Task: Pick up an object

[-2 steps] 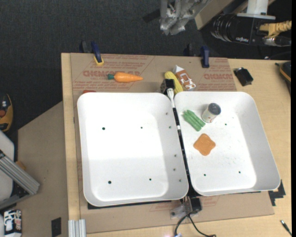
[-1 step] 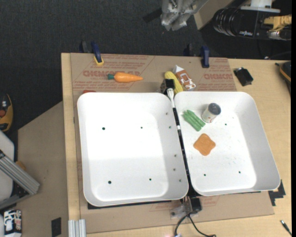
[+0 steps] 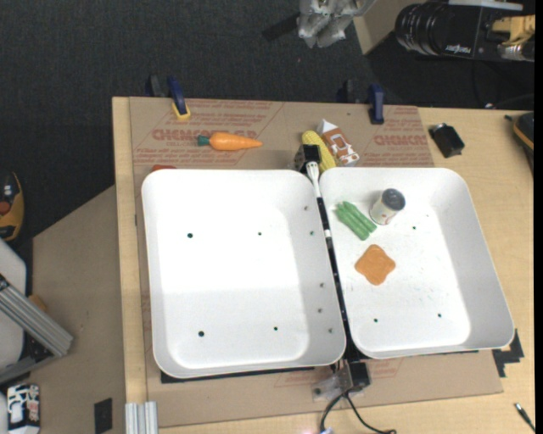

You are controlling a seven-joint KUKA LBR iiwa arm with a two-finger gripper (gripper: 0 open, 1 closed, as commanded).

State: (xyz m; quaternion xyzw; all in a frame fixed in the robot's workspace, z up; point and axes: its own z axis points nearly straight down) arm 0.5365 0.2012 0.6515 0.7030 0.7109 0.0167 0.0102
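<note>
Nearest to us, the left bin [image 3: 237, 271] holds nothing we could pick, so the choice lies in the right bin [image 3: 441, 288]. There, going from near to far, we see an orange piece [image 3: 375, 264] lying flat near the middle, then a green piece [image 3: 355, 219] set at a slant close to the wall shared with the left bin, and just right of it a small can [image 3: 389, 206] on its side, apparently touching or almost touching the green piece.

We judge that the task is at its very start: nothing is lifted, and no arm is over either bin. The next move calls for us to bring the arm in from the right, settle on one thing and come down over it. The orange piece stands apart from the rest and looks the easiest; the can may roll, and the green piece sits close to the wall.

Beyond the bins, on the surface [image 3: 450, 373], a carrot [image 3: 229, 141] lies on the cardboard, and a corn cob [image 3: 313, 146] and a small packet [image 3: 339, 146] sit at the far end of the seam between the bins, out of easy reach.

At the far edge, a pale, blurred shape [image 3: 323, 21] is cut off by the frame. It may be the claw, but we cannot tell, nor how it stands.
</note>
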